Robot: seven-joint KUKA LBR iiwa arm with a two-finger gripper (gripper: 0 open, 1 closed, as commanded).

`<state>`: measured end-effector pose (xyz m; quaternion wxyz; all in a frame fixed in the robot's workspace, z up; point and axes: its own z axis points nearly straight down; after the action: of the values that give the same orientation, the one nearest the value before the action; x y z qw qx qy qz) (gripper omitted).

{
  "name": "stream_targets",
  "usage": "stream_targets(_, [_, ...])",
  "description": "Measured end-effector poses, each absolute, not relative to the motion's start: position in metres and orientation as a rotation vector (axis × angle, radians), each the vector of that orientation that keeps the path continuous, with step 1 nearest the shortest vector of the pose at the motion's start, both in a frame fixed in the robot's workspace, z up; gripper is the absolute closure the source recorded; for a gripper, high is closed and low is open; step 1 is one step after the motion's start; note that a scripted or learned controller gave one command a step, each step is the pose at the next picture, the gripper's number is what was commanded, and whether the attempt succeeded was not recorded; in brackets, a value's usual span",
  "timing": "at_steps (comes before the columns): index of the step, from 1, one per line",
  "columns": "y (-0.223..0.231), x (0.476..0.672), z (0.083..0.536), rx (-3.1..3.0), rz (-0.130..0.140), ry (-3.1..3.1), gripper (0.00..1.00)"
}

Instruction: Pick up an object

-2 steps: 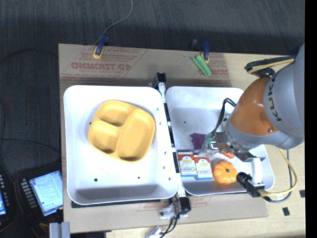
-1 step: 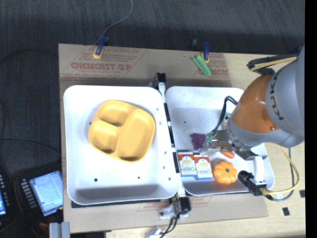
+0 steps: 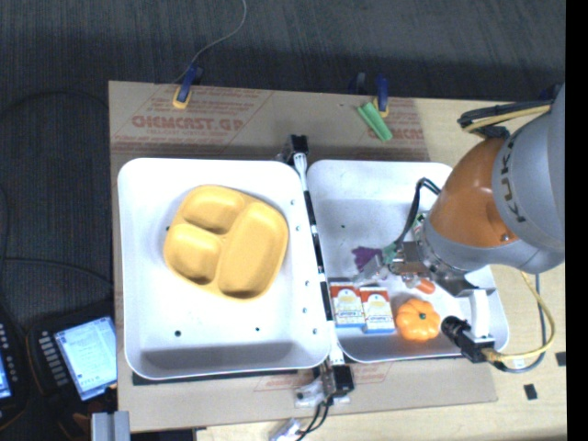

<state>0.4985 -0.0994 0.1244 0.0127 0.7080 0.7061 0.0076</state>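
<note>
In the right bin [image 3: 367, 186] lie two small red-and-white cartons [image 3: 361, 307] side by side near the front wall, with an orange pumpkin-shaped toy [image 3: 418, 321] just to their right. A purple object [image 3: 367, 256] lies behind the cartons, partly covered by the gripper. My gripper [image 3: 393, 261] hangs low over the bin's middle, beside the purple object and just above the cartons. The arm's orange band and grey wrist cover the bin's right part. A large yellow moulded tray [image 3: 226, 240] fills the middle of the left bin [image 3: 147, 338].
A green marker [image 3: 375, 121] lies on the cardboard behind the right bin. Blue clamps [image 3: 186, 85] hold the cardboard at the back. A black divider runs between the bins. A tablet [image 3: 83, 355] sits on the floor at the left.
</note>
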Motion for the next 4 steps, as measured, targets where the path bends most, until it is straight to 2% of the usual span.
stream_targets(1, [-0.094, 0.522, 0.091, 2.217, 0.012, 2.221, 0.0])
stream_targets(2, [-0.094, 0.525, 0.102, 2.212, 0.019, 2.215, 1.0])
stream_targets(3, [-0.104, 0.526, 0.105, 2.206, 0.012, 2.187, 0.0])
stream_targets(4, [-0.104, 0.522, 0.091, 2.21, 0.003, 2.188, 0.0])
